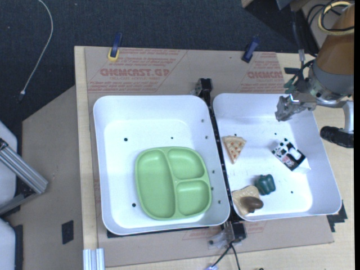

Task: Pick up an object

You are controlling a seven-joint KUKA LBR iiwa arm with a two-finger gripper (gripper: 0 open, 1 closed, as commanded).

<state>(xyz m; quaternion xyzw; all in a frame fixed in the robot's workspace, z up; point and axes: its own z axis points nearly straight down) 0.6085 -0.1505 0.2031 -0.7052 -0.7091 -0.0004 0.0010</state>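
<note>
Working from the near edge of the right bin (323, 204) outward: a tan lump with a brown end (248, 200) is lying against the near wall, and a small dark green object (265, 184) is sitting just beside it, toward the bin's middle. Past these, a black-and-white patterned piece (288, 154) is resting tilted on the floor, with a wedge of toy pizza (233, 147) lying nearer the divider, its point aimed toward the near side. The left bin (109, 128) is being occupied by a green divided plate (172, 181).

Farthest back, the claw (285, 108) is being held over the far right part of the right bin, above the floor, with nothing seen between its tips. Whether its tips are apart or together cannot be told from this slant.

Key relation: no object is lying under the claw. The patterned piece is judged the nearest candidate, lying near-side of the claw and almost in line with it; the pizza wedge is lying off toward the divider. A short travel toward the near wall is judged to be needed before any descent.
</note>
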